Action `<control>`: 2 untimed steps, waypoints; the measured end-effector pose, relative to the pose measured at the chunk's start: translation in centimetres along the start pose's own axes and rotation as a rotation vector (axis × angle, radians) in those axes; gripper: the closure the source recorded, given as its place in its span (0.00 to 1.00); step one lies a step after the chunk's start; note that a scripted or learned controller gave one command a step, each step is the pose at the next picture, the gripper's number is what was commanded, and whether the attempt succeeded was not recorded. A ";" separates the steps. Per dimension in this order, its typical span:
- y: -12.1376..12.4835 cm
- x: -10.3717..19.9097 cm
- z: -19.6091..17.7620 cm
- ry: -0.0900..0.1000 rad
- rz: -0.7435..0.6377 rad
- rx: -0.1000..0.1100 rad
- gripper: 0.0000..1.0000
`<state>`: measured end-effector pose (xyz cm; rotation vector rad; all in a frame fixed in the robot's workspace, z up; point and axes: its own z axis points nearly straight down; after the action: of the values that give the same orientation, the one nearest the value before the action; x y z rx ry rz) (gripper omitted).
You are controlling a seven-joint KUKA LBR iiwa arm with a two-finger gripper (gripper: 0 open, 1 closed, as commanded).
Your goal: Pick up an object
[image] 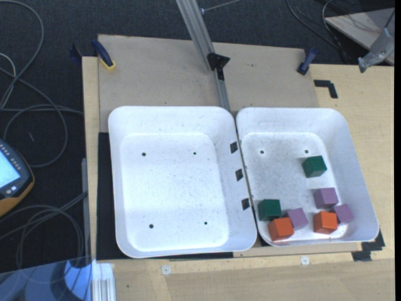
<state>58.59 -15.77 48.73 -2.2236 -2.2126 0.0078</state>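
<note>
Green block (314,166) in right bin (354,144), gripper (374,52) well apart at upper right, grip state cannot be told

You have two bins side by side on the table (56,168): the left bin (169,180) and the right bin (301,174), their inner rims touching. In the right bin, one block (314,166) sits apart toward the back. Six more blocks (307,213) cluster along the front wall. A slanted metal bar (200,36) stands behind the bins, between them.
</note>
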 end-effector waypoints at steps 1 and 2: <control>3.7 1.5 -5.2 -0.003 -0.007 -0.016 0.00; 5.8 1.1 -6.5 -0.003 -0.006 -0.013 0.00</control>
<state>64.43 -14.65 55.14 -2.2249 -2.2277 -0.0035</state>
